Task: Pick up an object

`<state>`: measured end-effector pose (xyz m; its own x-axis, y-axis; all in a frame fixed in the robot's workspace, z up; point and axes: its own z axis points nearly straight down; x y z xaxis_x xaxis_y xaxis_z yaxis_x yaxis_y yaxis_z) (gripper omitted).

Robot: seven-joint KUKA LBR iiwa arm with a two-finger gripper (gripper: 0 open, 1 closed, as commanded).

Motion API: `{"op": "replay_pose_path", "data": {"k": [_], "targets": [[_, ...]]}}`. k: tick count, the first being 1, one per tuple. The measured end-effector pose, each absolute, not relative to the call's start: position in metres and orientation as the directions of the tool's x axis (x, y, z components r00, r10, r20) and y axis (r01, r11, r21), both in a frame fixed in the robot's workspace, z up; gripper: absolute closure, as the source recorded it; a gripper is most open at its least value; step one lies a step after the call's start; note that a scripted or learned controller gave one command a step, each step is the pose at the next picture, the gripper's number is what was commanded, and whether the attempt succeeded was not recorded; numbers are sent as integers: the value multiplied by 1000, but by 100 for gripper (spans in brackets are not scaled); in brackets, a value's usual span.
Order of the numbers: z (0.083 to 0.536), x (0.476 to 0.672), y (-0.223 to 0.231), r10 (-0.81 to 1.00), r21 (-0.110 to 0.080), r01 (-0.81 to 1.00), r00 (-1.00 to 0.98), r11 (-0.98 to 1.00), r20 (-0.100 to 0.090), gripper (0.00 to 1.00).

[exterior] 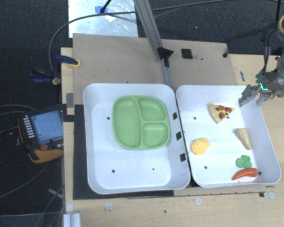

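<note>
1. Light is even and fairly bright, falling from overhead; both white bins [132, 181] read near pure white, with little detail on their floors.
2. Shadows are soft and short, hugging the bin rims and the green divided plate [141, 122].
3. A reflective sheet [102, 11] at 11 o'clock shows washed-out glare.
4. The dark floor at 9 o'clock stays dim and grainy.
5. Overall sharpness is modest; the gripper [258, 96] at 3 o'clock looks slightly smeared.
</note>
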<state>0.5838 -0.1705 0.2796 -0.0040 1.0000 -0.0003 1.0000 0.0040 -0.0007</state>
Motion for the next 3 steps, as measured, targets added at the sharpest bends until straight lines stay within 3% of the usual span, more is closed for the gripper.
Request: {"op": "replay_pose_path", "data": {"k": [1, 3], "targets": [[281, 584, -171, 1000, 2, 1000, -4, 4, -1, 0], [179, 581, -168, 1000, -3, 1000, -2, 2, 1, 0]]}}
